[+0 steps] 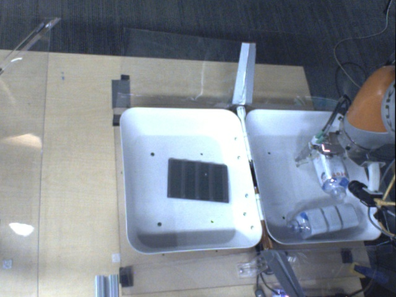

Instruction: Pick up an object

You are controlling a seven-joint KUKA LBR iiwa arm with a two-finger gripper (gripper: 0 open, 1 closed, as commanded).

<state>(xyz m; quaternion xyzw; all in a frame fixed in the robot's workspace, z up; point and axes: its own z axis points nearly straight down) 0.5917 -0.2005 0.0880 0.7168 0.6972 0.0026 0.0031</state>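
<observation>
Right bin (272, 141) — bottle (327, 220) lies lengthwise left-right, cap left; hand (323, 146) above — grip state unclear.

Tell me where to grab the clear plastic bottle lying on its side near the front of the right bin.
Grip the clear plastic bottle across its ribbed middle, coming straight down. It lies flat, blue cap toward the left, so its round sides are probably open to fingers.

Tabletop (68, 184): light wood, carrying two shallow white bins side by side. Left bin (139, 141): held one dark ribbed rectangular pad (198, 180), lying flat near its middle. Right bin (275, 135): held two clear plastic bottles, one (325, 219) lying along the near wall, another (329, 175) beneath the hand (323, 146). Arm (374, 113): entered at right.
</observation>
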